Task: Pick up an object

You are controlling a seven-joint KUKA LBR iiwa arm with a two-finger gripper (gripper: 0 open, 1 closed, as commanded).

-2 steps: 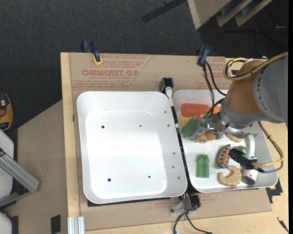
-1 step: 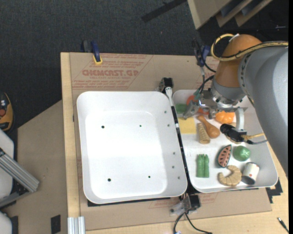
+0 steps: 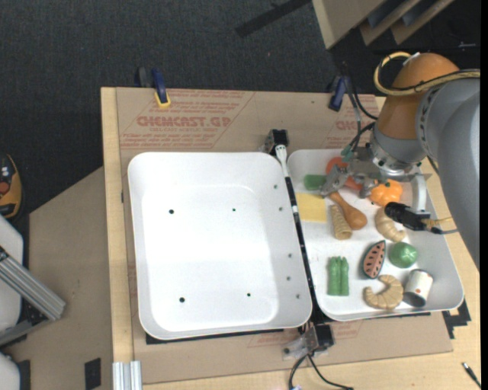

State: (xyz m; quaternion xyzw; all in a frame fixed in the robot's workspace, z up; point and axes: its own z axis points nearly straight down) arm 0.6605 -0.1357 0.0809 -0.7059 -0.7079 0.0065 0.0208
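**Small toy foods wait in the right bin**

While the grey arm's gripper (image 3: 341, 177) hangs at twelve o'clock of the shallow white right-hand bin (image 3: 450, 283), I cannot tell its state. Largest, the tan plastic ice-cream cone (image 3: 347, 215) at nine o'clock looks light, stiff and smooth; take it across the narrow middle. The small green plastic ball (image 3: 402, 254), near the centre, may roll.

Dark grey carpeted floor (image 3: 69, 61) all round, evenly lit from above with no hard shadows. At centre a bench (image 3: 229, 114) topped with a brown board (red "CHEMCAST" lettering printed across it), fastened at the far edge by two blue clamps (image 3: 160, 85). At upper right the corner of pale wooden furniture (image 3: 366, 19), at lower left a slanted aluminium rail (image 3: 30, 286), and at the near edge loose cables (image 3: 313, 358).
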